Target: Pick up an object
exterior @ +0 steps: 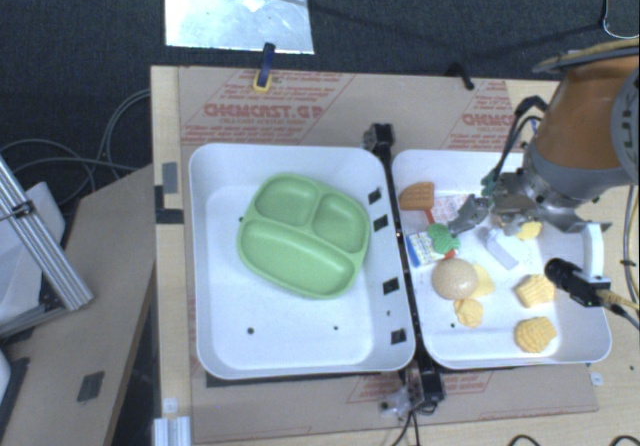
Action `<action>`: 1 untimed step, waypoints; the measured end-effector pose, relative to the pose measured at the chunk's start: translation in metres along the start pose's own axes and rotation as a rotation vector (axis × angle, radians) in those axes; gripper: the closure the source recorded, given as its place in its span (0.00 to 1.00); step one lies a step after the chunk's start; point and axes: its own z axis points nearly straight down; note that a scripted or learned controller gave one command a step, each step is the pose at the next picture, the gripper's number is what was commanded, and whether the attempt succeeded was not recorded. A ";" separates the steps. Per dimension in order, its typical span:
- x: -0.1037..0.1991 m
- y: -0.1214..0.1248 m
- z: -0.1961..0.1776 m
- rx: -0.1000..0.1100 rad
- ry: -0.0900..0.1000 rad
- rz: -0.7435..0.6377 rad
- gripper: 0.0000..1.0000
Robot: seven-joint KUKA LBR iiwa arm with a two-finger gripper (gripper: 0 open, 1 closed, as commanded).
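Note:
My gripper (472, 215) hangs low over the upper middle of the right bin (600, 339); the grey arm with its orange band reaches in from the right. Just below and left of it lie a small green and red toy (440, 237) and a blue and white packet (419, 252). An orange-brown bread piece (417, 196) sits to its left. A beige round ball (455, 280) rests lower down. Whether anything is held is hidden by the wrist.
The right bin also holds a yellow corn piece (535, 289), a yellow waffle-like piece (535, 334), a small yellow lump (468, 312) and a white block (500, 253). A green divided plate (303, 234) lies in the left bin (215, 334). A black-clipped divider (392, 234) separates the bins.

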 end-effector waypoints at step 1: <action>0.000 0.003 -0.007 -0.014 -0.001 -0.002 0.00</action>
